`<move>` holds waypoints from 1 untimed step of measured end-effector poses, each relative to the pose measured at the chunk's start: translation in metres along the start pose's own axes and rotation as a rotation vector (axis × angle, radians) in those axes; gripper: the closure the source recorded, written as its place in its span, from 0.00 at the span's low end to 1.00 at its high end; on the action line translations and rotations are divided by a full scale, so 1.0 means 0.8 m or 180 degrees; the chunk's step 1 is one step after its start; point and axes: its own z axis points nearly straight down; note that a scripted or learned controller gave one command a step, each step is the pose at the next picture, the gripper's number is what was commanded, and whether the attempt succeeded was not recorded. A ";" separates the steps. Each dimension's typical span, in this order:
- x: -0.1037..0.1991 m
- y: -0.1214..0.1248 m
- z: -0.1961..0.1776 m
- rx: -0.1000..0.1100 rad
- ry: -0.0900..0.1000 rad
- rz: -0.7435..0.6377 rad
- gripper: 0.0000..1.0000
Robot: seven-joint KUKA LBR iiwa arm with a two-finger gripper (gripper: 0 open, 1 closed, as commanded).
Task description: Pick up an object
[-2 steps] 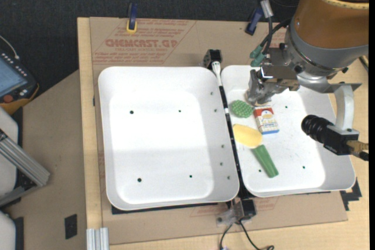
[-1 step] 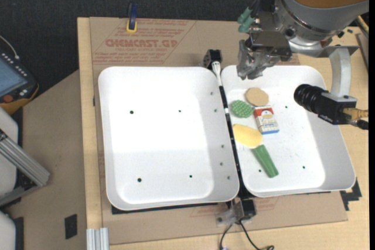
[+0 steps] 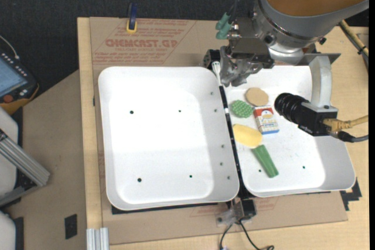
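My gripper (image 3: 233, 75) hangs over the far left corner of the right bin (image 3: 328, 175), by the divide between the two bins. Nothing shows between its fingers. In the right bin, near its left wall, lie a tan round piece (image 3: 256, 95), a green textured disc (image 3: 241, 108), a small red, white and blue box (image 3: 267, 120), a yellow lump (image 3: 248, 136) and a green stick (image 3: 265, 161). The tan piece and the green disc lie just in front of the gripper.
The left bin (image 3: 117, 91) stands beside the right one on a cardboard sheet (image 3: 146, 38). A black cylinder on a grey bracket (image 3: 299, 112) overhangs the right bin's right half. The arm's large body covers the top right.
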 end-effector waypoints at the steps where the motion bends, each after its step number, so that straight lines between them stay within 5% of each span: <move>1: 0.075 0.001 -0.047 -0.0006 0.0003 -0.0005 1.00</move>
